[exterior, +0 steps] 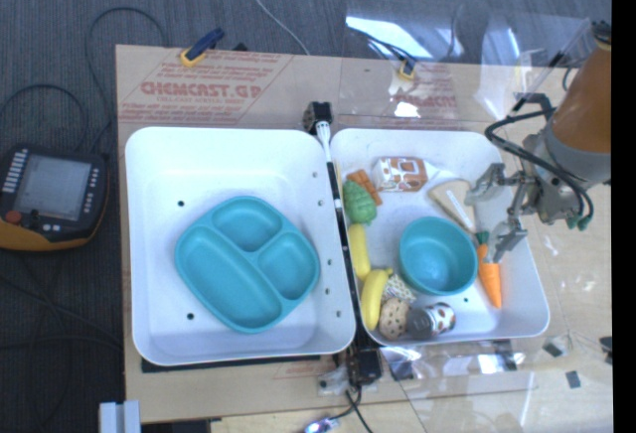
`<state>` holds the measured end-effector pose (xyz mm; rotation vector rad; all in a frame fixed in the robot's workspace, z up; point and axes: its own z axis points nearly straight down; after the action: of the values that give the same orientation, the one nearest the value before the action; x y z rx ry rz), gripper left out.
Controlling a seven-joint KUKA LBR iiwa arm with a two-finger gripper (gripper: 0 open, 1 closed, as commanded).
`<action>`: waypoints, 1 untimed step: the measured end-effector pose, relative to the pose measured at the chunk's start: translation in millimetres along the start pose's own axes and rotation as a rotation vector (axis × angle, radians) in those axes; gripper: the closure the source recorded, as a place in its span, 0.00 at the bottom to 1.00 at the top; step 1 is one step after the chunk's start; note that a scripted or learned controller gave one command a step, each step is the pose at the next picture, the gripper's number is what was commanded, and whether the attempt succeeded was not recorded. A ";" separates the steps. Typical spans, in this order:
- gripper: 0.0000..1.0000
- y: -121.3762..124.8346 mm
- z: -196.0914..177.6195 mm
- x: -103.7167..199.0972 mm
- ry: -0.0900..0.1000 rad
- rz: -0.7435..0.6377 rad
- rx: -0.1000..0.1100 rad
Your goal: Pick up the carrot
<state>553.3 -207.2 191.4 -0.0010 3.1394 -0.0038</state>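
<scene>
The surface (229,83) is a pale board printed with red lettering, and it carries two shallow white bins side by side. The left bin (159,173) holds a turquoise divided plate (246,262) with three compartments, lying at a slant near the bin's middle. The right bin (447,148) is crowded: a turquoise bowl (437,257) sits upright near its centre, a yellow banana (366,277) runs along the left wall below a green vegetable (360,205), a small printed packet (399,173) lies toward the far wall, and a pale wedge-shaped piece (452,200) lies just beside the bowl's upper right rim. A speckled egg-like item (395,319) and a dark round object (429,321) rest at the near wall, below the bowl. The grey arm (586,123), with its orange band, reaches in from the right and ends over the right part of this bin. Its jaws (502,208) are spread, with one finger (489,185) nearer the far wall and the other lower down, nothing pinched between them. The carrot (490,280) lies flat on the bin floor to the right of the bowl, green top toward the jaws, orange tip pointing at the near wall; the lower finger comes close to its top end, though contact cannot be made out.
</scene>
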 end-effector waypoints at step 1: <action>0.00 -14.0 95.6 11.6 -0.002 0.038 0.000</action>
<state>541.8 -221.5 95.9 0.0583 3.1371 -0.0041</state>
